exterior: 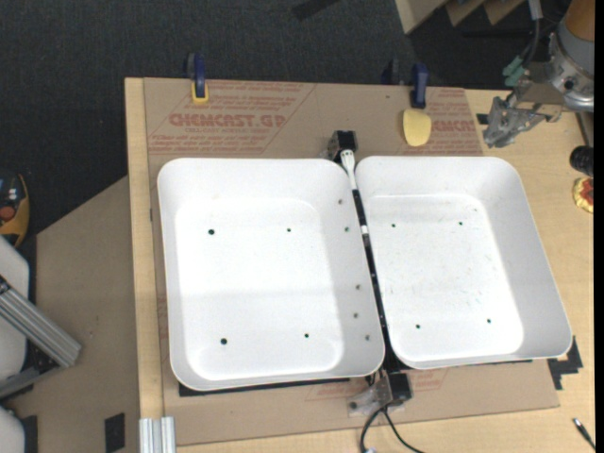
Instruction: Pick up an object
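- The bench (283, 111) has two white bins, a left bin (189, 253) and a right bin (528, 253). I see nothing to pick in either.
- The arm (576, 36) sits at 2 o'clock, outside the bins.
- The hand (505, 121) hangs past the right bin's top corner. It holds nothing, and I cannot tell if it is apart or together.
- A small yellow thing (416, 126) lies on the bench at 12 o'clock, near the hand, toward 9 o'clock from it. It may be the thing to pick.
- The job looks not started.

Only readable text: red print "CHEMCAST GP" on the brown protective sheet (311, 111) covering the worktop, behind the left bin (179, 253). Smaller red lines under it, too fine to read. Same red print repeats behind the right bin (538, 281), near the yellow piece (416, 126), but cut off and illegible.
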Robot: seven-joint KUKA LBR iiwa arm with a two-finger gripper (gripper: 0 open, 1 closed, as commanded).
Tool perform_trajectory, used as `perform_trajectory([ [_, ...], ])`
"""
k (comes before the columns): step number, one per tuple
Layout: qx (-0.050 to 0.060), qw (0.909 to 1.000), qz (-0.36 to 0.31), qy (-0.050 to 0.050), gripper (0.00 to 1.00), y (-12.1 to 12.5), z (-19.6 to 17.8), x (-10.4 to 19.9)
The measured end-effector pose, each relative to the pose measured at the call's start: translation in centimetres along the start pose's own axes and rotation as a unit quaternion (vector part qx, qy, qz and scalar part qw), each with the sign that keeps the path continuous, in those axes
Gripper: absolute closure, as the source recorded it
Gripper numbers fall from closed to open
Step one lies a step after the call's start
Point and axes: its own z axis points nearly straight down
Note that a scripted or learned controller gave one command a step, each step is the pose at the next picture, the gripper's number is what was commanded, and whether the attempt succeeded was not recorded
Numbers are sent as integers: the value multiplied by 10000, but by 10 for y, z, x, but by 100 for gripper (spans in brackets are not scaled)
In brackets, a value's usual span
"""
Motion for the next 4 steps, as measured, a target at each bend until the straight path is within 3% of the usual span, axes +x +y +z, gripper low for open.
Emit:
perform_trajectory([
  [1,9,10000,-62,27,100,34,15,133],
  [2,-4,10000,25,-8,100,33,-19,75],
  [3,77,10000,-28,19,100,30,84,153],
  [4,-47,10000,-30,22,100,34,-45,210],
])
